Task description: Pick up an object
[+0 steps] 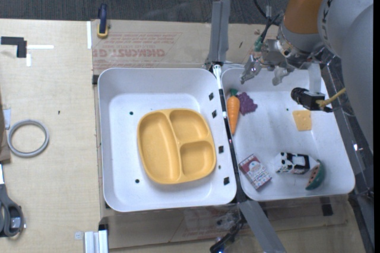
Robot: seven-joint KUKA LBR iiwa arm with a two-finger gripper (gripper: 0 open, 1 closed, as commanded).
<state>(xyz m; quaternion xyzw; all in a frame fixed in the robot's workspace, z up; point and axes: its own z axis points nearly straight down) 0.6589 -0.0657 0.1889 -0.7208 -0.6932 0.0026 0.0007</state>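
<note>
My gripper (263, 73) hangs open over the far edge of the right bin (332, 183), with nothing between its fingers. Just below and left of it lie a purple grape bunch (246, 103) and an orange carrot (233, 112) against the bin's left wall. A yellow cheese wedge (303, 120) lies toward the right side. Near the front sit a small red-and-white box (255, 171), a black-and-white toy cow (294, 163) and a watermelon slice (314, 176).
The left bin (113, 145) holds a yellow divided plate (176, 145). A roll of grey tape (25, 138) and scissors (10, 217) lie on the bench at the left. A blue-handled clamp (103, 21) sits at the far edge.
</note>
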